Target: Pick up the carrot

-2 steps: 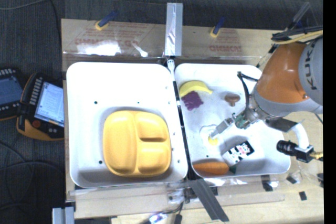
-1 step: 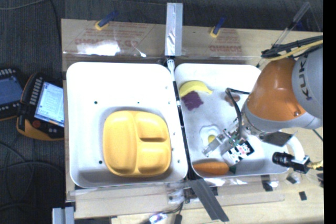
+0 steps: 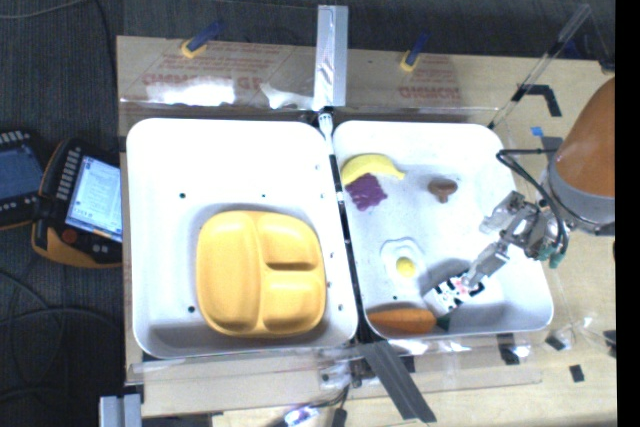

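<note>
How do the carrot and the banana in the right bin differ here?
The carrot is orange and lies at the near edge of the right bin; the banana is yellow and sits at the far left corner. The carrot is close to the gripper; the banana is far from it. Both lie flat.

The right bin is crowded along its left and near sides. The carrot lies against the near wall by the near-left corner, with the end effector just beside it on the right and the fried egg close behind it. A banana and purple piece fill the far-left corner; a small brown piece sits mid-far. Bare floor lies at the centre and the far-right corner. In the left bin, a yellow tray takes the near middle, with its far strip open.
</note>
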You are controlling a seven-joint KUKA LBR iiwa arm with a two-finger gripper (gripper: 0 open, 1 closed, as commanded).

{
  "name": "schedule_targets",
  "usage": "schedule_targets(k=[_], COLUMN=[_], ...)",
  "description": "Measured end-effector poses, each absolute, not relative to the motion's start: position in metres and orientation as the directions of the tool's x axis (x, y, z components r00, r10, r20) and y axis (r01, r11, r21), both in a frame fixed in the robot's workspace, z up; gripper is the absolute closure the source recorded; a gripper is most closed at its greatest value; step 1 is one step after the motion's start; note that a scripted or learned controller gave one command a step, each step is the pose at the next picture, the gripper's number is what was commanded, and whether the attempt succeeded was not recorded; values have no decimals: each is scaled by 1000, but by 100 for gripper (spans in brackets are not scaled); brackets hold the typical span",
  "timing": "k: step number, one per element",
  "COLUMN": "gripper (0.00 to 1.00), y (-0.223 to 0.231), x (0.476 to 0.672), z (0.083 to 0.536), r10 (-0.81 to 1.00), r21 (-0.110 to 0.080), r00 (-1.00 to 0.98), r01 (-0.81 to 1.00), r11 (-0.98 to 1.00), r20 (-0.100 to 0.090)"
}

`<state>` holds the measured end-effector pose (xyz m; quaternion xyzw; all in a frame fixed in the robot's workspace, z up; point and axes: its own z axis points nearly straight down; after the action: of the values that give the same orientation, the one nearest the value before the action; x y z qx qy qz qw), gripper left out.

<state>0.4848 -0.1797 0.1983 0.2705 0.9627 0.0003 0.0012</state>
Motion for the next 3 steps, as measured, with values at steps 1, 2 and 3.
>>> schedule_targets(k=[1, 2, 3], gripper=[0, 0, 0], y=[-116, -110, -145], x=[485, 484, 503], z=[164, 124, 135], r10=[357, 39, 188], r21=[1, 1, 3], r00=[-934, -999, -982], r01=[357, 39, 188], r11=[934, 999, 982], r20=[0, 2, -2])
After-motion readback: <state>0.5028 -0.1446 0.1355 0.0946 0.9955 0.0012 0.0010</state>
